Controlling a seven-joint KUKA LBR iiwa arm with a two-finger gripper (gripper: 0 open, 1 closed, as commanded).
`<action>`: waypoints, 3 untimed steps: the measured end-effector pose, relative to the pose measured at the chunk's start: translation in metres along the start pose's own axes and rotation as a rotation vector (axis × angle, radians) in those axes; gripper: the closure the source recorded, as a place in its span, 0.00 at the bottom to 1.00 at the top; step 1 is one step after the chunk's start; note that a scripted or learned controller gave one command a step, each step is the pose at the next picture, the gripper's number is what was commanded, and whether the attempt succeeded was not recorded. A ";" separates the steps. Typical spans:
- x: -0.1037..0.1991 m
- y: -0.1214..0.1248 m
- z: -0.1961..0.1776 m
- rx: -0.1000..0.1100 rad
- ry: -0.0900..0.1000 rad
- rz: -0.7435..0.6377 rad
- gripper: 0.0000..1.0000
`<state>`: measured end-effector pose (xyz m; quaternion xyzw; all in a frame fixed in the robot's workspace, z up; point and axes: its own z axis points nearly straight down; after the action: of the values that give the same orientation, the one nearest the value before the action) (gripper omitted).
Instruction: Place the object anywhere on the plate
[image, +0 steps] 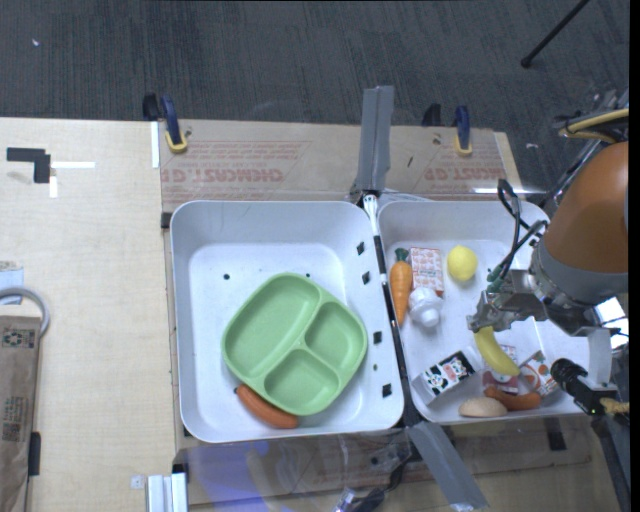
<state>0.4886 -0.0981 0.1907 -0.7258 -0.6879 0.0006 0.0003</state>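
A green three-compartment plate (293, 343) lies tilted in the left bin (200, 250). My gripper (492, 316) is low over the right bin (470, 225), directly above the upper end of a yellow banana (496, 353). The banana's tip sits right at the gripper, and I cannot see whether they touch. The arm's orange band (596, 215) and grey wrist cover the bin's right side.
The right bin also holds a carrot (401, 285), a red-and-white carton (427, 267), a lemon (462, 263), a white bottle (425, 309), a black-and-white milk carton (446, 375), a sausage (513, 400) and a bread roll (482, 408). Another orange sausage (266, 408) pokes out under the plate.
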 end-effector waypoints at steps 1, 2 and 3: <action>0.072 0.004 -0.094 0.001 -0.002 -0.001 1.00; 0.072 0.004 -0.094 0.001 -0.002 0.000 0.00; 0.144 0.023 0.001 0.004 -0.001 -0.024 0.00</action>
<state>0.5195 0.0444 0.1899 -0.7176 -0.6965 0.0026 0.0013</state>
